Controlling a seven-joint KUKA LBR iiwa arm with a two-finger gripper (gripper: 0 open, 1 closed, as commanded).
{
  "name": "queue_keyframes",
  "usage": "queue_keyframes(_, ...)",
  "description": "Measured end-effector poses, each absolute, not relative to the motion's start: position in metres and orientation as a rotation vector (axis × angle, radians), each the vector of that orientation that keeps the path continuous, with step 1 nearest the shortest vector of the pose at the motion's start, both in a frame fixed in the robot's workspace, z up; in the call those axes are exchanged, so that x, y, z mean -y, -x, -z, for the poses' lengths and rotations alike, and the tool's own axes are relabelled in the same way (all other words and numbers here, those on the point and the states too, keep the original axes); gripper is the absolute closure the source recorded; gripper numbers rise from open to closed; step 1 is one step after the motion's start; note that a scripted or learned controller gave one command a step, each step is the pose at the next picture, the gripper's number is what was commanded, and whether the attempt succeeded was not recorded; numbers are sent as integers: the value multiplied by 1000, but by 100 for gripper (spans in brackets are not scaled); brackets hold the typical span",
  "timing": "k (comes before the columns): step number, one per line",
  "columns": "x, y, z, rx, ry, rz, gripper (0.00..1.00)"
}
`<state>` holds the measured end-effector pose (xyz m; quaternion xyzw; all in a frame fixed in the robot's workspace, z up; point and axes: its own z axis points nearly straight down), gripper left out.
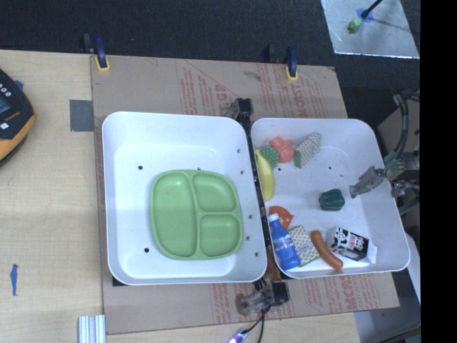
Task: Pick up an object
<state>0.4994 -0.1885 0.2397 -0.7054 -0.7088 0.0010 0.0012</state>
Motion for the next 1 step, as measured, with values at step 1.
queue_keyframes(1, 183, -543, -129, 2226, 2212, -6, 0)
